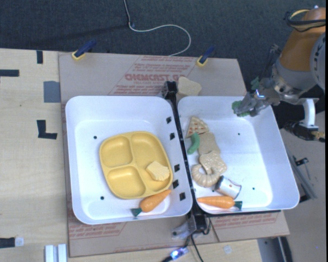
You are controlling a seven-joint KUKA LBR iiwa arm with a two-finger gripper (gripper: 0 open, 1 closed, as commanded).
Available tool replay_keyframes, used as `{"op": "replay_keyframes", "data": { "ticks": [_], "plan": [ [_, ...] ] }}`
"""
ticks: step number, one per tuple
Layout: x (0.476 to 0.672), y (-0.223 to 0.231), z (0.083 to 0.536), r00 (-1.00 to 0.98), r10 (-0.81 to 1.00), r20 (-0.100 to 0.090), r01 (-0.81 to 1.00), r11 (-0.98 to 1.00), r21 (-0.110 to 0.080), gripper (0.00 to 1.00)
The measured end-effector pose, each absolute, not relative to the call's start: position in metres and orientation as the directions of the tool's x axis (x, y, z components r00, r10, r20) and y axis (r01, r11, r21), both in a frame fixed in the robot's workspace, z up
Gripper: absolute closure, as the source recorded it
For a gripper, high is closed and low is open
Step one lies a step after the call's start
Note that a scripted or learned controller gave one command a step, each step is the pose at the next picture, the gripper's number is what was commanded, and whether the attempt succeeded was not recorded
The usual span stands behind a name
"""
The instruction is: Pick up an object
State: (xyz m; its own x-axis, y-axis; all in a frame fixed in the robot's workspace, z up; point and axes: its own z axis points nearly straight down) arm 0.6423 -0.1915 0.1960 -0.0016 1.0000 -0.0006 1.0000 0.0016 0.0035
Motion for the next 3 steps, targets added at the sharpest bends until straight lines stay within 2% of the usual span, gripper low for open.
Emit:
{"op": "replay_keyframes", "data": {
  "ticks": [1,2,3],
  "plan": [
    [0.643,-0.191,0.226,-0.002,1.000,0.000,1.000,0.002,0.002,1.00],
    [0.620,-0.143,0.236,-0.005,1.000,0.002,1.000,0.005,-0.001,1.00],
    [0.600,-0.099,0.223,-0.005,1.000,0.002,1.000,0.005,-0.004,1.00]
  ]
}}
